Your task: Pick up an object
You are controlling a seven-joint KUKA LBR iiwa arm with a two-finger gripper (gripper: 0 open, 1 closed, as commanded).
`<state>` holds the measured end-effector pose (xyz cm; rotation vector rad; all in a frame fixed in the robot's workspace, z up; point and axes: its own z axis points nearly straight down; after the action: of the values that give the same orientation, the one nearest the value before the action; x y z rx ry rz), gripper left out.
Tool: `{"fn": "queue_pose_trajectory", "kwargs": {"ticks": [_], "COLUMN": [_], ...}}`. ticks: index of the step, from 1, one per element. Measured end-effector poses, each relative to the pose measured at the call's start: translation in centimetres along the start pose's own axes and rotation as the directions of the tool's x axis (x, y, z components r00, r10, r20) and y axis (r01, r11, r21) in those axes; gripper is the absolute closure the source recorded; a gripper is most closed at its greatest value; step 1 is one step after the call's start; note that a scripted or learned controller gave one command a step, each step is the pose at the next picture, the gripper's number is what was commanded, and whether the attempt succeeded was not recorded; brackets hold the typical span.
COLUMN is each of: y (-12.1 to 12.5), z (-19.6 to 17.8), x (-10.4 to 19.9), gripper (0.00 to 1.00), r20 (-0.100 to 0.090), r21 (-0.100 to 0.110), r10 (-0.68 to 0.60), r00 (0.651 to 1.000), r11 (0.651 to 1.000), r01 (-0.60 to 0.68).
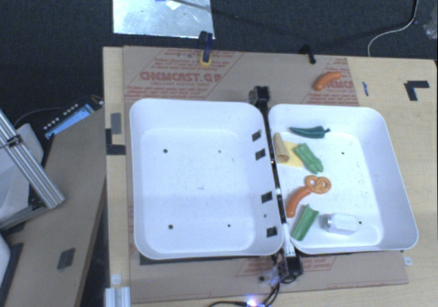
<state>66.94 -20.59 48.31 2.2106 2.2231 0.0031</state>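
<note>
camera view: right bin [383, 162] holds a green pepper [309, 132] and a blurry clear item [340, 223].

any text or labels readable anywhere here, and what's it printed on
"CHEMCAST GP", in red, repeated print on the brown protective sheet covering the board under the white bins.
The same red print recurs near the far right corner and along the near edge, too blurred to read.
No legible text on the items in the bin or on the device with blue markings.
</note>
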Motion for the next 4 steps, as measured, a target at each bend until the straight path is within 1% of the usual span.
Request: {"fn": "queue_pose_trajectory", "kwargs": {"ticks": [1,2,3,4], "y": [-0.1,-0.2,0.0,-0.1], "z": [-5.6,20.1,-3.2,-5.4], "x": [0.0,6.4,4.5,-0.2], "gripper": [1.0,1.0,1.0,1.0], "r20": [0.0,-0.006,0.002,0.0], "r21": [-0.002,0.011,-0.013,0.0], "r10": [0.0,-0.001,0.0,0.005], "r00": [1.0,1.0,1.0,1.0], "r11": [1.0,1.0,1.0,1.0], "r01": [0.0,0.001,0.0,-0.005]}}
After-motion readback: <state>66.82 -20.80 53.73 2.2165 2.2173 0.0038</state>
